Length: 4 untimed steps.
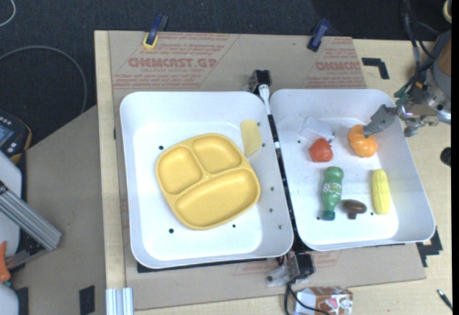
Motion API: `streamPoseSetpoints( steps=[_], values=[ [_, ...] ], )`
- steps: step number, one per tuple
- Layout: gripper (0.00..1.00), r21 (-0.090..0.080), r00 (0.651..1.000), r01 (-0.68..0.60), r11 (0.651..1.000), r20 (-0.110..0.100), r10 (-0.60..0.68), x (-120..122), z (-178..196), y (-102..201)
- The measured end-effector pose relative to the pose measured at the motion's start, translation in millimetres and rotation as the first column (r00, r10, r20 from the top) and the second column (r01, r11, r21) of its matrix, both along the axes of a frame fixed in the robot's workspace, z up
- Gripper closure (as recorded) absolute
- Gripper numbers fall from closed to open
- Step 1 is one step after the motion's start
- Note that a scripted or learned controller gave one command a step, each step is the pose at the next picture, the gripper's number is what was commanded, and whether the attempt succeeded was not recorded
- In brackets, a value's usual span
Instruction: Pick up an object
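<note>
Reaching in from the right, the KUKA arm's tool (378,122) hangs over the far right corner of the right bin (412,163), its grey tip just beside the top of a toy orange (363,142); whether that tip touches the fruit, and whether the tool is spread or closed, cannot be told at this slant. Nothing is seen held. The orange looks the likeliest thing to be picked, lying near the bin's right wall, with a red toy tomato (320,151) to its left, a clear wrapper (315,128) beyond that, a green toy bottle (330,192) nearer the camera, a small brown mushroom-like piece (353,207) by the bottle's foot and a yellow corn cob (381,191) along the right side. The risk, by this view, is a glancing contact: a round, smooth fruit met off-centre could roll toward the tomato or the wall, and the tool might close on air. A descent so close to the rim could also catch the bin's wall. The left bin (136,163) holds a yellow divided plate (207,179) and a pale yellow slice (251,138), well apart from the action. Most of the arm is cut off at the right edge, and the wrist is a blur of cables and grey metal. Clamps and the tabletop (215,55) lie beyond the bins.
</note>
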State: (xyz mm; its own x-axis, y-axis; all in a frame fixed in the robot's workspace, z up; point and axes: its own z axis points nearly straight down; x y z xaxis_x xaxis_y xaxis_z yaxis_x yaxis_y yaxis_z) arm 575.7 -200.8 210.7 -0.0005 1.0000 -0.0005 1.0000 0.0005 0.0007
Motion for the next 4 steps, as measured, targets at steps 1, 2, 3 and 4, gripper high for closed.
streamPoseSetpoints(
  steps=[1,2,3,4],
  values=[
    [1.0,-0.001,1.0,-0.001,1.0,0.003,0.001,1,11,0],
    [1.0,0.006,1.0,-0.001,1.0,-0.011,0.001,-64,-38,56],
    [1.0,0.002,1.0,-0.005,1.0,0.0,0.005,-50,-130,106],
    [1.0,0.005,1.0,-0.01,1.0,0.006,0.01,-97,-20,205]
  ],
)
